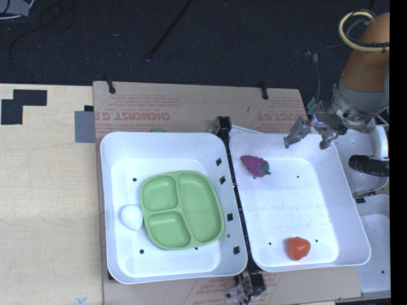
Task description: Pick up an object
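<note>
The end effector [312, 134] hangs open and holds nothing above the right bin's [346, 189] far right corner. In that bin a purple bunch of grapes [255, 165] lies near the far wall and an orange pepper [297, 248] near the front.

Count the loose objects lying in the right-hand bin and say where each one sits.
2. A purple grape bunch lies near the bin's far left corner, and an orange-red item sits near its front edge. Nothing seems hidden.
</note>
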{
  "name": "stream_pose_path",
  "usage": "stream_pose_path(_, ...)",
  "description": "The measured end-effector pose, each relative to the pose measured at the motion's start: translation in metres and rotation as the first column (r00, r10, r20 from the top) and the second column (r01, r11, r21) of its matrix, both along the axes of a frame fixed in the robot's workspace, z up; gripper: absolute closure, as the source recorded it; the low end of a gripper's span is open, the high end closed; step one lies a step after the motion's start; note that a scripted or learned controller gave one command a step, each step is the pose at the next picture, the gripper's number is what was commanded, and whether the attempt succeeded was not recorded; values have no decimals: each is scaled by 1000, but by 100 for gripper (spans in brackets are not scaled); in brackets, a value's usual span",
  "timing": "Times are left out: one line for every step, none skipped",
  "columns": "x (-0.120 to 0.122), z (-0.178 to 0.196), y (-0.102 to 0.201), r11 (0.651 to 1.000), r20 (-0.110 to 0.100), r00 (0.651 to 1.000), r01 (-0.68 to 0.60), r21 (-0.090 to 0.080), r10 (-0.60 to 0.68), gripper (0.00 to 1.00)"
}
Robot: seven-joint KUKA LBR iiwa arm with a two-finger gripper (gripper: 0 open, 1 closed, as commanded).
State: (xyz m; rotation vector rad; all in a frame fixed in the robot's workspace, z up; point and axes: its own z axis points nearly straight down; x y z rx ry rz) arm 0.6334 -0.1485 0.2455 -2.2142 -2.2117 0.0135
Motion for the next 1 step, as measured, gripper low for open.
stream_pose_path(2, 7, 0, 1000, 12, 1000, -1, -2, 2, 0)
